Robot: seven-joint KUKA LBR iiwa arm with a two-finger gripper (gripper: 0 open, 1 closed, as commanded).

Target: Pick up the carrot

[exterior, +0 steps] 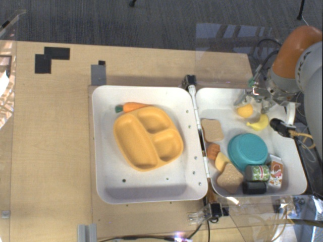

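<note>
On the tabletop (55, 150), two white bins sit side by side. The arm (298, 59) leans in at the upper right of the frame, wrist bent down over the right bin (222, 100), its gripper (260, 94) hanging just above a small yellow piece (245, 111); whether it is open or closed cannot be told. The carrot (132, 106) lies well apart, far to the left in the left bin (151, 190), long axis running left-right, pressed against the upper edge of the yellow tray (146, 137).
</note>
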